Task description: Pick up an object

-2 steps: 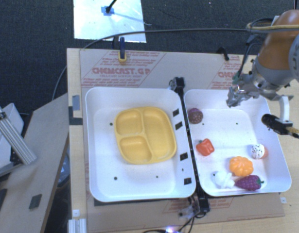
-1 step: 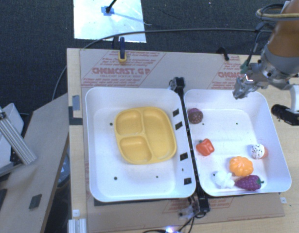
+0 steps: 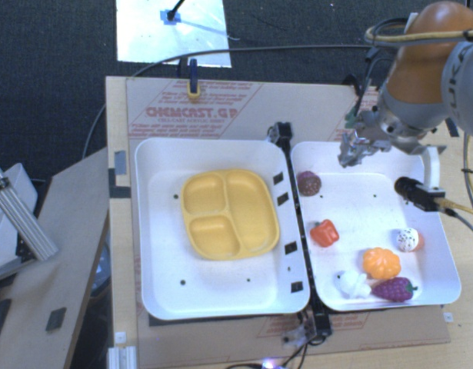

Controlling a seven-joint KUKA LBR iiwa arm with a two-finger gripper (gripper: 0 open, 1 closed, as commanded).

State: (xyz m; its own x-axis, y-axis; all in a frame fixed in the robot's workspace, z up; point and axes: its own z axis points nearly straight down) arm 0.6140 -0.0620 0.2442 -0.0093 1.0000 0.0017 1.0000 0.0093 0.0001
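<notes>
Your gripper (image 3: pixel 351 158) hangs over the far edge of the right bin (image 3: pixel 444 279), close to that bin's far left corner, and from this slanted view you cannot tell whether it is apart or together (the tips are small and blur into the wrist behind them); nothing visibly sits between them. The relation that matters for your next move is this: the closest candidate is the brown ball (image 3: pixel 308 182), which lies just beside the gripper, to its left and a little nearer to you, up against the divider between the two bins. It looks roughly round, so it has no long axis to line up with, and you would judge that any approach angle serves, though the nearby bin wall may crowd one side. The other things all lie farther toward the near side of the same bin: the red pepper (image 3: pixel 324 234) near the divider, the orange pumpkin (image 3: pixel 381 262) toward the middle, the white spotted ball (image 3: pixel 407 240) to the right, and the white toy (image 3: pixel 352 284) touching or almost touching the purple grapes (image 3: pixel 392 289) along the near edge. The left bin (image 3: pixel 159 283) carries a yellow divided plate (image 3: pixel 229 213), well apart from the gripper. With one arm reaching in from the right, a short shift left and toward you, then down, looks like the shortest path.
</notes>
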